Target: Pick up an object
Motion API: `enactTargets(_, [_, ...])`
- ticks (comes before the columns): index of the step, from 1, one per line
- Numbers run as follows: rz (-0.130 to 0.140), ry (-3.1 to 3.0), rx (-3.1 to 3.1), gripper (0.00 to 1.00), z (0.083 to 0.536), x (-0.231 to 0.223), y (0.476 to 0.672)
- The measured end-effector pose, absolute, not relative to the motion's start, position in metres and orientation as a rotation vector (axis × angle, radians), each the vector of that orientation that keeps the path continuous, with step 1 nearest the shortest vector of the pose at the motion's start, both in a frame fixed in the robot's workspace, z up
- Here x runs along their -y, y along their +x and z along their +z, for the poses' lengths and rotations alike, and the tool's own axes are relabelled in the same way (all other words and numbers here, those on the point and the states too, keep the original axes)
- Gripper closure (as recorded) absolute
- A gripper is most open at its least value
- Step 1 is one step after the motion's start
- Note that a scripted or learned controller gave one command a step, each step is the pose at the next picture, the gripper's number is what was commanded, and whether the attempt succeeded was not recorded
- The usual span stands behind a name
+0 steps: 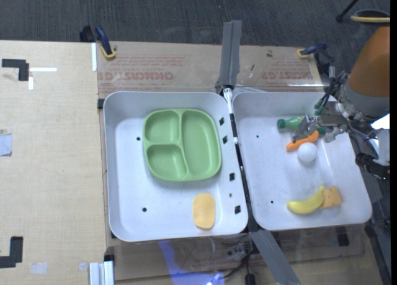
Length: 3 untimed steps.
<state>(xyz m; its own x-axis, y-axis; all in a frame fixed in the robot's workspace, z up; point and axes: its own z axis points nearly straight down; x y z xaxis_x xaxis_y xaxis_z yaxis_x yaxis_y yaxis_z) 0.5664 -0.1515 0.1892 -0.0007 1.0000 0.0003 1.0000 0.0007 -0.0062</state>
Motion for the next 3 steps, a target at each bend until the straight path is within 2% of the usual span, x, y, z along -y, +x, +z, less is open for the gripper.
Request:
enactTargets(1, [0.003, -2.25, 2.191, 0.0, 0.09, 0.163, 0.603])
enactTargets(2, [0.006, -2.193, 2.245, 0.0, 0.089, 0.153, 0.648])
enactTargets(3, [0.011, -2.189, 2.248, 1.0, 0.096, 0.153, 0.648])
